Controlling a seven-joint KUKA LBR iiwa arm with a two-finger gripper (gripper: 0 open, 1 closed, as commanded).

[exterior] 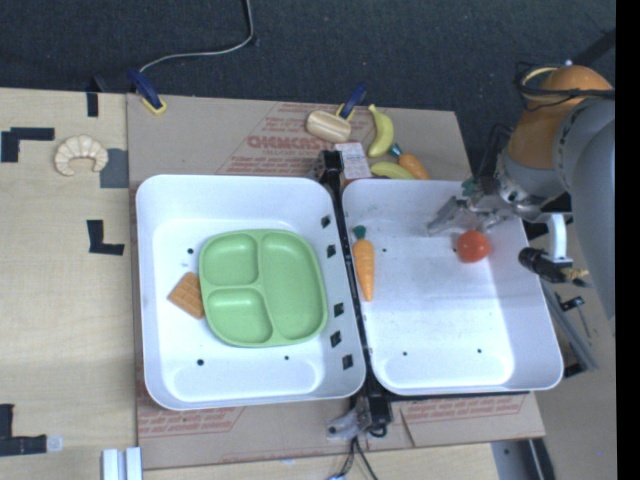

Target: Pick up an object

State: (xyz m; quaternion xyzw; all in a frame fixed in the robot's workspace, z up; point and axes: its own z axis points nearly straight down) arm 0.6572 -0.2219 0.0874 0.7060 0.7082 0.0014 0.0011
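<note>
Holding a green plate in left bin, right bin with carrot, tomato, fingers spread wide

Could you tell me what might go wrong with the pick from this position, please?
1. The gripper sits just above the round tomato in the right bin; a glancing contact could send it rolling away.
2. Both are close to the bin's far wall, so a descent might clip it.
3. The carrot lies far off, against the left wall.
</note>
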